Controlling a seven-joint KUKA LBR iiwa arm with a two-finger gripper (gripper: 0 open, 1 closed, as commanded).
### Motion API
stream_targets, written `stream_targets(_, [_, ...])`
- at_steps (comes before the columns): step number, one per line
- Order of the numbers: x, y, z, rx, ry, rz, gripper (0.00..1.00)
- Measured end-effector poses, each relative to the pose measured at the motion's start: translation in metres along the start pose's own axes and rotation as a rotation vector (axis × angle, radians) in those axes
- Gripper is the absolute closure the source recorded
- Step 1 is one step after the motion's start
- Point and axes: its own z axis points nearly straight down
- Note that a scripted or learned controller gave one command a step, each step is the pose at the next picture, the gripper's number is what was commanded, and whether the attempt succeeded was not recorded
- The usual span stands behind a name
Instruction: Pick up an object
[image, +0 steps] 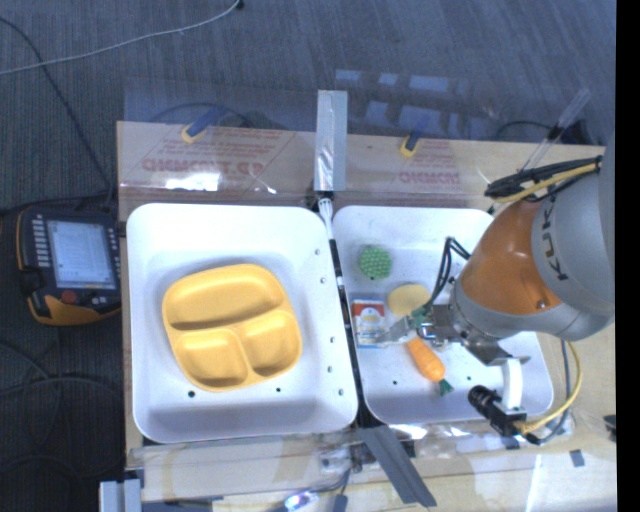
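Two shallow white bins sit side by side on the counter (140, 165). The left bin (150, 240) holds one thing: a single yellow tray (232, 325) with three compartments, lying flat near the bin's middle.

The right bin (420, 405) holds four loose things. One green round ball (375, 262) with a bumpy surface lies toward the far side of the bin. One pale yellow disc (406, 298) lies just nearer than the ball and a little to the right. One small white packet (369, 322) with red and blue print lies against the bin's left wall, beside the disc. One orange carrot (426, 361) with a green tip at its near end lies slantwise near the bin's middle, apart from the packet.

The one arm (530, 270), grey with its orange band, reaches in from the right and covers much of the right bin's right half. Its jaws (425, 327) hang low over the bin, just above the carrot's upper end and beside the disc's lower edge. How wide they stand cannot be told, since the metal parts there blur together. Nothing is seen caught in them; the carrot lies on the bin floor.

Outside the bins, one handheld control pendant (70, 262) with a screen lies on the floor at the left.
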Motion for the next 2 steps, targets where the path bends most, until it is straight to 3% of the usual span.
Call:
stream_targets(1, [0.002, -0.001, -0.007, 0.008, 0.004, -0.003, 1.00])
stream_targets(2, [0.032, 0.013, -0.115, 0.041, 0.011, -0.230, 1.00])
